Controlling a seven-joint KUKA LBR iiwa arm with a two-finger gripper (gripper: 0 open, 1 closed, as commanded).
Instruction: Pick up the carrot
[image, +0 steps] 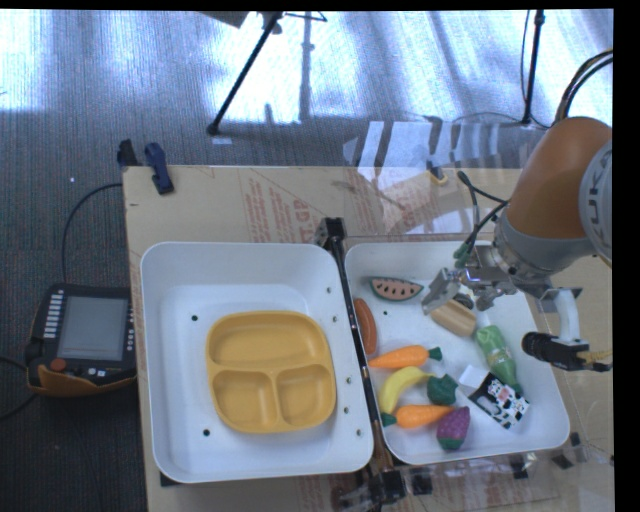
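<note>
On the arm's grey shell at the right edge, the letters "UK" of a brand name read vertically; no other writing is legible, though faint red print crosses the clear sheet covering the bench.

Two shallow white plastic bins sit side by side. The left bin holds a glossy yellow tray with rounded corners and three compartments.

In the right bin there are two toy carrots. One carrot is smooth orange plastic, tapered, with a small green top at its 3 o'clock end; it lies nearly level, near the bin's middle. The second carrot, of the same make, lies lower with its green top at its 9 o'clock end. A curved yellow banana rests between them.

Other toys surround them: a watermelon slice at 11 o'clock from the upper carrot, a reddish-brown sausage along the bin's left wall, a tan block at 2 o'clock, a green vegetable at 3 o'clock, a dark green piece, a purple bumpy fruit, and a black-and-white cow-patterned carton.

The gripper, bare metal, hovers just above the tan block, at 2 o'clock from the upper carrot and apart from it. Its fingers look spread somewhat, with nothing between them.

A handheld control pendant lies on the floor to the left.
</note>
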